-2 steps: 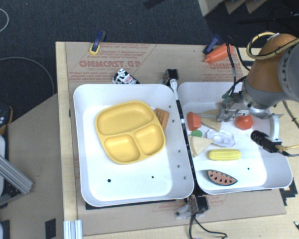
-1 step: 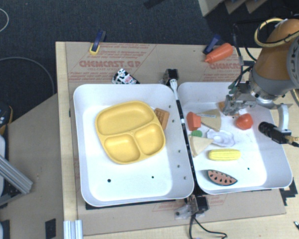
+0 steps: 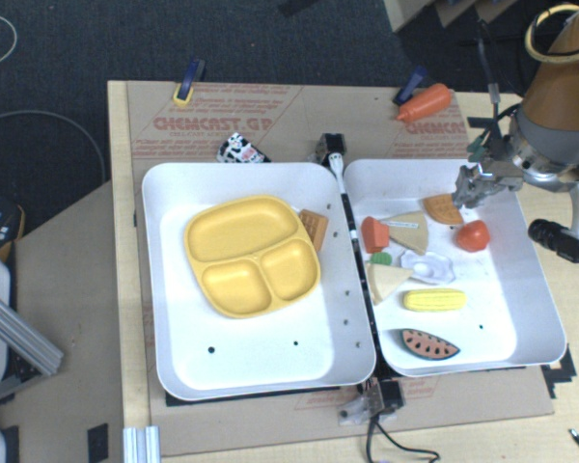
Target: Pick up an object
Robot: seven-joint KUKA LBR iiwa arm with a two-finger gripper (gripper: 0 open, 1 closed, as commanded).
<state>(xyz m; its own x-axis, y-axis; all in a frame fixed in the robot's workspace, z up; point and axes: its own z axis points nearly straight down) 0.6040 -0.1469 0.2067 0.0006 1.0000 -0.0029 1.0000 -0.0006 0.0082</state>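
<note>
Tool (image 3: 470, 187) hovered at the right bin's (image 3: 531, 287) far edge, just above a tan wedge (image 3: 443, 209) and near a red tomato (image 3: 473, 235); its opening could not be judged. Apparently the approach step: next, descend squarely onto one piece. Corn (image 3: 434, 300) and watermelon slice (image 3: 429, 343) lay nearer (well apart, no obstruction).

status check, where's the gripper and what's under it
Gripper over right bin, far end, nothing seen held. Nearest: tan slice, red tomato. Toy food crowded close; yellow tray in left bin.
</note>
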